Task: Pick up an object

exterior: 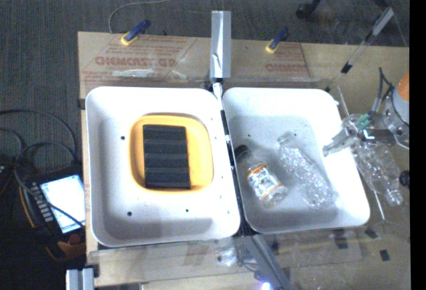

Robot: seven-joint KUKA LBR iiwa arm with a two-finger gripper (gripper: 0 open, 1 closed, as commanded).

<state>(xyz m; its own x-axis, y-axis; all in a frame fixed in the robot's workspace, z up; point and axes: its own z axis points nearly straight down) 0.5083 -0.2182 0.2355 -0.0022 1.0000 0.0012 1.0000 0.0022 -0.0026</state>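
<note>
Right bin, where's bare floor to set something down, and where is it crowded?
In the right bin, bare floor lies along the far wall, above the small bottle and crumpled clear bottle. Those two crowd the middle and near side; the gripper hangs over the right rim.

I see two blue-and-yellow clamps, one (135,31) at eleven o'clock and one (277,38) at one, gripping the tabletop (93,59); a tablet (61,201) lies at eight o'clock.
</note>
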